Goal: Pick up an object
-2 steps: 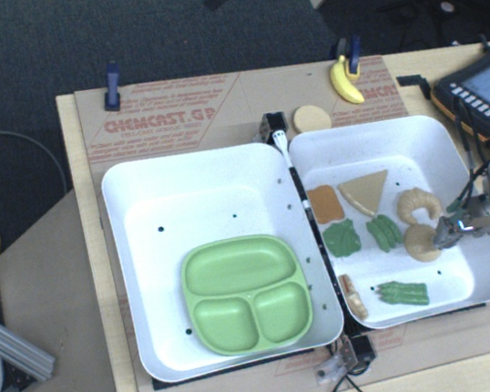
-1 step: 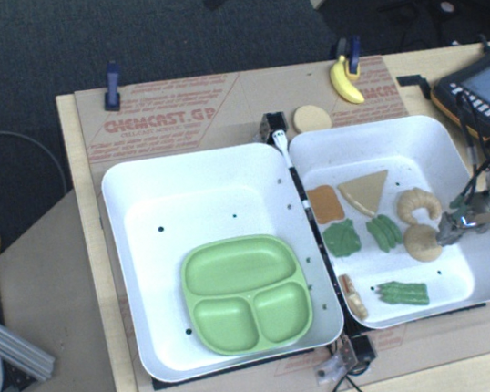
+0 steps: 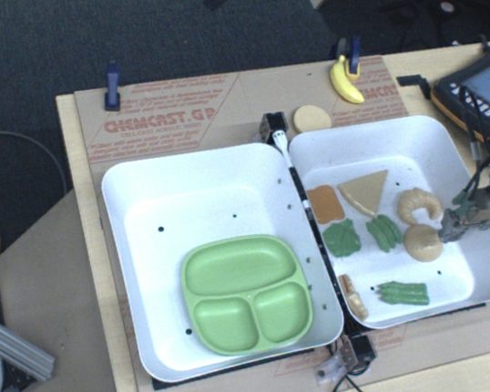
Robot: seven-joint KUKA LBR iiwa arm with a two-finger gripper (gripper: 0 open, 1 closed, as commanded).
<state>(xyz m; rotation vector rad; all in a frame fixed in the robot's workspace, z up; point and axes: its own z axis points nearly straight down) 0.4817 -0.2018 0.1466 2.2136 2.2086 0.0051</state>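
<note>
Two white bins sit side by side on the bench in the camera view. The left bin [image 3: 138,217] bears a green divided tray [image 3: 246,292] toward its near edge. The right bin [image 3: 430,138] bears the loose pieces, so a pick belongs there.

Contents, right bin: orange-brown slab [image 3: 325,204] by the divider; tan wedge [image 3: 364,193] beside it; green leafy piece [image 3: 341,238] and green pod piece [image 3: 383,232] below those; curled croissant-like piece [image 3: 420,204]; round tan ball [image 3: 423,243] just under it; long green beans [image 3: 401,293] near the front; a small brownish piece [image 3: 352,296] against the divider wall.

The gripper [image 3: 453,227] reaches in low over the bin's right wall, its tip just beside the tan ball and apparently touching it on the right. Finger state: cannot tell, the tip is dark and blurred. Nothing is seen between the fingers, so no grasp is recorded. Judged target: the ball, being nearest the tip.

Clearances: the ball has the croissant close above, open floor below and to the left. The right wall lies close behind the gripper, so room to back off is small; upward is free. The ball looks likely to roll if nudged.

Outside the bins, far side: a yellow banana [image 3: 346,82] and a tan disc [image 3: 311,118] on the cardboard.
</note>
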